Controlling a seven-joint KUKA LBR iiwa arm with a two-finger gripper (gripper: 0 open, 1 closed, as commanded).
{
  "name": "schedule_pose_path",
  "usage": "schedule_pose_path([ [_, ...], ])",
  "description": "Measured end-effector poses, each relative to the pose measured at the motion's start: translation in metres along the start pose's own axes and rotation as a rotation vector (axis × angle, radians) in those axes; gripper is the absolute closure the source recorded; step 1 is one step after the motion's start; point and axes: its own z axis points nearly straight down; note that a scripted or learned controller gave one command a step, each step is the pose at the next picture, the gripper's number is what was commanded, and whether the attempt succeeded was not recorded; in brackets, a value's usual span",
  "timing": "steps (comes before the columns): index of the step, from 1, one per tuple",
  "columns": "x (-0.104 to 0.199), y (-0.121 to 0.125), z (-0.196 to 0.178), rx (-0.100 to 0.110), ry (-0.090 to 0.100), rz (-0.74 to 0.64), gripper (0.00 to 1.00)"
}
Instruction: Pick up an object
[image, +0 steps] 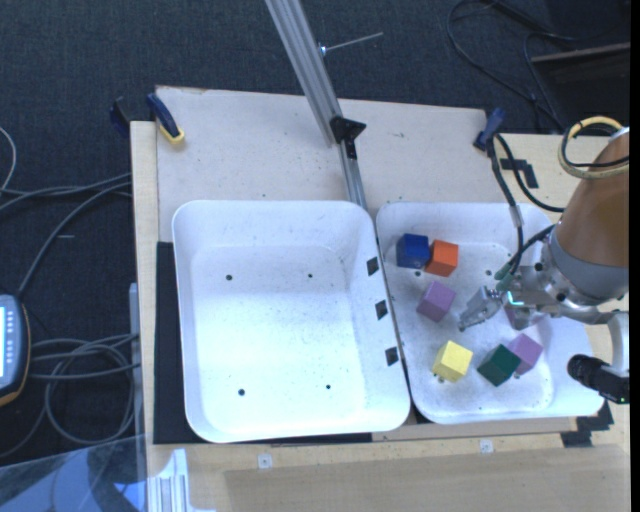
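We're looking down on the grey two-finger claw (478, 312) low inside the right-hand shallow white bin (470, 405), the arm reaching in from the right. Its metal fingers (470, 318) read as drawn close together, and we see nothing pinched between them, though at this size we can't be sure. No block is off the floor yet, so by our judgement the pick is not done.

The candidates sit all around the claw: the small pale purple block (436, 300) just to its left, the yellow cube (453, 360) below and left, the dark green cube (498, 364) directly below, a second purple block (526, 351) below and right, touching the green one. Up and left, the blue cube (412, 250) and orange cube (443, 257) stand pressed side by side.

What's left, as we judge it: settle on one block, close on it, lift.
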Motion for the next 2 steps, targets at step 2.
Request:
schedule_pose_path([
  [2, 0.000, -0.002, 0.041, 0.000, 0.001, 0.000, 0.00],
])
